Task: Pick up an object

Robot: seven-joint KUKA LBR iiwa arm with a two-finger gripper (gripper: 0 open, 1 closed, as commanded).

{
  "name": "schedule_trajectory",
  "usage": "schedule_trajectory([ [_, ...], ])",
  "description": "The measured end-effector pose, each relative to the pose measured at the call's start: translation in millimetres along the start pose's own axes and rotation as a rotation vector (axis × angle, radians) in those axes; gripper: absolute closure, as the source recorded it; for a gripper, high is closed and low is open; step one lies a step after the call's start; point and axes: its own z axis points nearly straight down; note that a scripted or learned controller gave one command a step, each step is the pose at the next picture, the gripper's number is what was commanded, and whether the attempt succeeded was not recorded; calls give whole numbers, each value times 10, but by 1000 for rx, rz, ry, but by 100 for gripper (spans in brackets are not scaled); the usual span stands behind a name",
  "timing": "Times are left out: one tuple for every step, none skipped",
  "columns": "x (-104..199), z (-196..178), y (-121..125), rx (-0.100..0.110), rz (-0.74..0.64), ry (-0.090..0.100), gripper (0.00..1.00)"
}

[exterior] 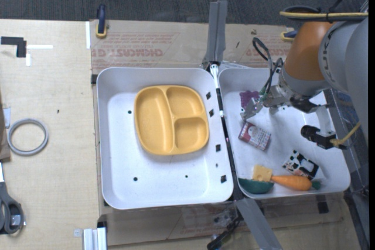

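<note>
The arm's gripper [253, 109] hung low in the far left part of the right bin [337, 184], just beside a purple object [250, 95] and above a small red carton [255, 136], probably lining up a pick. Whether its fingers were open or closed, I cannot tell. The left bin [111, 143] held a yellow divided plate [171, 120].
</note>
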Motion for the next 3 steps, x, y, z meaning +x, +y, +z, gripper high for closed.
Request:
schedule_trajectory([
  [-114, -5, 480, 0, 74, -1, 0],
  [30, 0, 342, 1, 84, -1, 0],
  [24, -95, 344, 1, 82, -3, 100],
])
